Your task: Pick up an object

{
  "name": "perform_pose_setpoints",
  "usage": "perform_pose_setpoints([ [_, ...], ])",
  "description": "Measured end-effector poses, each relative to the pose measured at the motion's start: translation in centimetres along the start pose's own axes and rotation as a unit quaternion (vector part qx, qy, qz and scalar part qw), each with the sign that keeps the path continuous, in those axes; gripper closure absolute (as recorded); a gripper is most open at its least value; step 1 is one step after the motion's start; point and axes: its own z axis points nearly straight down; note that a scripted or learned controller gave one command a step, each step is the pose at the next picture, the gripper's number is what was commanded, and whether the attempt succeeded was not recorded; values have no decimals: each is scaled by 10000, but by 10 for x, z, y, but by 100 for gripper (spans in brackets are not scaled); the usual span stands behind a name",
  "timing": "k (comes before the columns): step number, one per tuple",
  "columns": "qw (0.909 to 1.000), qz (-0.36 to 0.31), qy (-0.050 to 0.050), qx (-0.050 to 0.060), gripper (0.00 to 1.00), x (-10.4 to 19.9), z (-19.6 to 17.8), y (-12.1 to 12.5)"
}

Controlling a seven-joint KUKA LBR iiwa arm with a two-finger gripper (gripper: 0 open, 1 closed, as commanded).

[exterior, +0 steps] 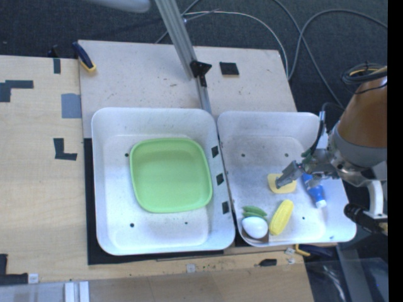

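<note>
One green plate [170, 173] fills the left bin [107, 168], rigid and too broad to pinch except at its rim. Over in the right bin [264, 128]: one corn cob [281, 216], likely light plastic, best gripped across its middle; one white egg-like piece [255, 226], probably slippery; one blue tube [315, 190]; one yellow chunk [281, 183] under the gripper [289, 173], jaws apparently slightly apart, nothing clamped.

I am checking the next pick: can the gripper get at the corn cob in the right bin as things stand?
Probably yes. The corn cob lies uncovered just below the gripper, with only a white egg-like piece beside its lower end.
</note>
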Motion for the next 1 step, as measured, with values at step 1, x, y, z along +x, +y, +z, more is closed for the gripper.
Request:
perform_pose_setpoints([
  [1,10000,-5,2,1,0,8,56,5],
])
